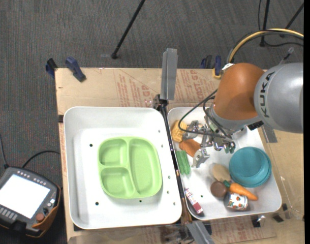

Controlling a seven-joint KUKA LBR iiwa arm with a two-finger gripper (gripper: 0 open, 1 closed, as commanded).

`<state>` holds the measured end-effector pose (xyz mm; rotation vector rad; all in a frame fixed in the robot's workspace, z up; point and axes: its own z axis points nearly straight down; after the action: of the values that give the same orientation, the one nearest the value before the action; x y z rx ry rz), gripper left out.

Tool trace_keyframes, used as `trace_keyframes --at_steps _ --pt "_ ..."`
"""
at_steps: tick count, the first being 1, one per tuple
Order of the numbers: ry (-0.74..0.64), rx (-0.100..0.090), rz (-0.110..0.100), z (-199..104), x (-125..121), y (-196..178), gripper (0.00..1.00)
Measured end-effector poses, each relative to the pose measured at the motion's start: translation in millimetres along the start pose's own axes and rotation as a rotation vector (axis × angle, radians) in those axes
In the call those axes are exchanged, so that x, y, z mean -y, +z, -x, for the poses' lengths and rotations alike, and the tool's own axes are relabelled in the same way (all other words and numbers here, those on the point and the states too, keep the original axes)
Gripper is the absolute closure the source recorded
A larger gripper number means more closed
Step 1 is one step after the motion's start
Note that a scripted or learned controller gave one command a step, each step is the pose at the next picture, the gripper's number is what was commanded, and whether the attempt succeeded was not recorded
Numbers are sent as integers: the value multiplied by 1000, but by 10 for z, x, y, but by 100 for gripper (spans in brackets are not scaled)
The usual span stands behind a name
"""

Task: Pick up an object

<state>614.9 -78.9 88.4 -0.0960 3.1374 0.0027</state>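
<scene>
The arm [256, 98] hangs over the right bin [269, 200], its claw [206, 149] low among a sausage [189, 147], a green pod [183, 162] and a carrot [241, 190]. I cannot tell its grip; nothing looks lifted yet, so the pick remains.

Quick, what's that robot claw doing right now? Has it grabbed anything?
Gripper: low in the right bin, over the toys by its left side. Whether it is open, closed or holding anything cannot be told from this view.
</scene>
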Motion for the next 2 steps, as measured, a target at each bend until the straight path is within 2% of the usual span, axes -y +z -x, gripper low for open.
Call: trace_keyframes --at_steps 1,2 --pt "-14 -2 0 -34 36 4 0" --pt "7 -4 -1 -423 828 3 0"
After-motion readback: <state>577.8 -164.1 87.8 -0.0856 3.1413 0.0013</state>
